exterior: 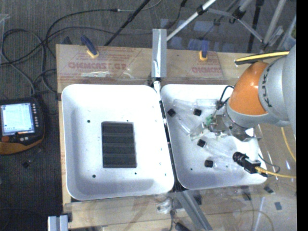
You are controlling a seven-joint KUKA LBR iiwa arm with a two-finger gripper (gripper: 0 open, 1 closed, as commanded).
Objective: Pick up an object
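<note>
The hand [214, 124], its finger state impossible to tell beneath the wrist, sits low over the middle of the right bin [183, 174], directly among clear plastic pieces [192, 110] with small black caps [208, 163] scattered toward the bin's left and front edges.

We see a dark carpeted floor [29, 13] with black cables [29, 57] at upper left, beside the counter [115, 64].

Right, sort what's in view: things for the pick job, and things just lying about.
For the job:
- gripper
- clear plastic pieces in the right bin
- dark ridged block in the left bin

Lying about:
- handheld screen unit
- blue clamps
- cables
</note>
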